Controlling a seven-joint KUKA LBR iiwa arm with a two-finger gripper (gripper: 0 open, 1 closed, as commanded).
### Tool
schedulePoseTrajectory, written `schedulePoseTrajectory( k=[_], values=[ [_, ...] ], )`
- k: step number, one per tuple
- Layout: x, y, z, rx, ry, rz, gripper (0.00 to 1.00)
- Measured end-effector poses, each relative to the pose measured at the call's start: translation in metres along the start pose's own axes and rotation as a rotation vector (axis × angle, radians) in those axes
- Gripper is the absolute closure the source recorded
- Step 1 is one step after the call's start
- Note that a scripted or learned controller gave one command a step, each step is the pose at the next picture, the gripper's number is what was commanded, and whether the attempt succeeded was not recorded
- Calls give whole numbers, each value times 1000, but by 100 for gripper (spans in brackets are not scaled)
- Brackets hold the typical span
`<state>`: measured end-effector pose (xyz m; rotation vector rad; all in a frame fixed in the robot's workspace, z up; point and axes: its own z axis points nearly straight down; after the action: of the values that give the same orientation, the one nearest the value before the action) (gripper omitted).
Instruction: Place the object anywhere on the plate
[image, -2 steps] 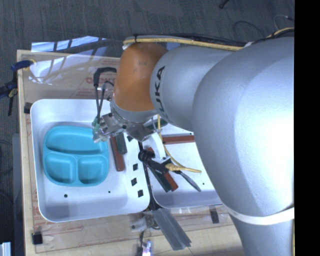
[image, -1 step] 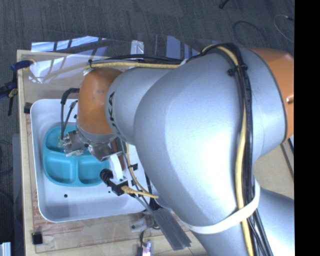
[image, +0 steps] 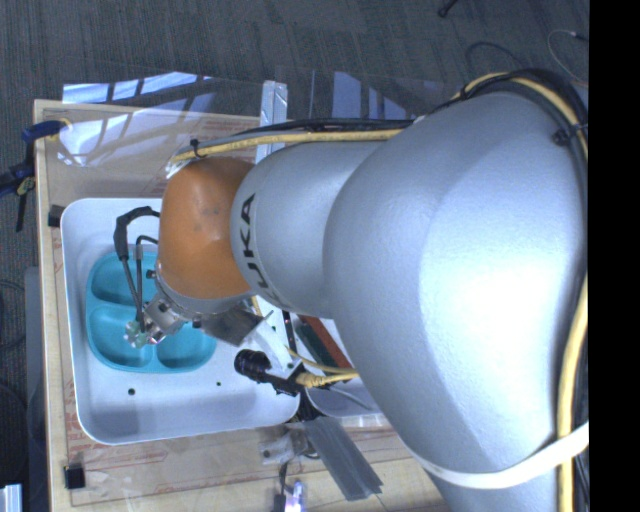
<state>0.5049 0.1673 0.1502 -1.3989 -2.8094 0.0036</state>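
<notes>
A turquoise plate (image: 108, 300) with divided compartments lies in the left white bin (image: 150, 415), toward its left side. My gripper (image: 143, 333) hangs low over the plate's lower right part, near the divider between compartments. The orange band and the grey arm cover much of the plate's right side. No object shows between the fingers, and the object itself cannot be made out on the plate or in the bin.
The big grey arm (image: 430, 280) covers the right bin and most of the bench. Black cables (image: 128, 245) loop above the plate. A dark flat item (image: 322, 345) peeks out under the arm. The bin's lower floor has small dark holes.
</notes>
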Motion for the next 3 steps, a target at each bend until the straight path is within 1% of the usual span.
schedulePoseTrajectory(
  k=[1,2,3],
  values=[
    [42,2,53,-17,-2,519,100],
    [-31,22,-3,-3,0,463,100],
    [50,-1,24,4,2,913,100]
  ],
)
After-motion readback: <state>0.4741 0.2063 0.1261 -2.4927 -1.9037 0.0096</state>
